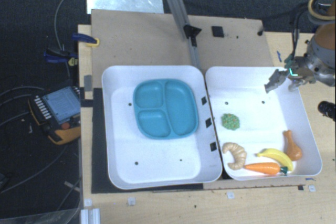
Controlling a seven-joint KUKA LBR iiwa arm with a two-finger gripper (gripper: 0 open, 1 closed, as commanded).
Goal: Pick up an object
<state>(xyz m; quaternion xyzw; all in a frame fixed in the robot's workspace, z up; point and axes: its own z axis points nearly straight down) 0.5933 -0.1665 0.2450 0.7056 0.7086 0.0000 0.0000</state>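
Gripper (283, 80) is hovering at right bin's (252, 78) upper right rim, jaws apparently spread, holding nothing. Croissant (234, 155), carrot (262, 168), banana (274, 156) are crowding the bottom edge; risking grabbing 2 or slipping off.

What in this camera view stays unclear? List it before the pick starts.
- Tool: too small and blurred in the camera view to read its state.
- Arm: cut off by the right edge.
- Banana: its lower end is covered by the carrot.
- Green food item: too small to identify.
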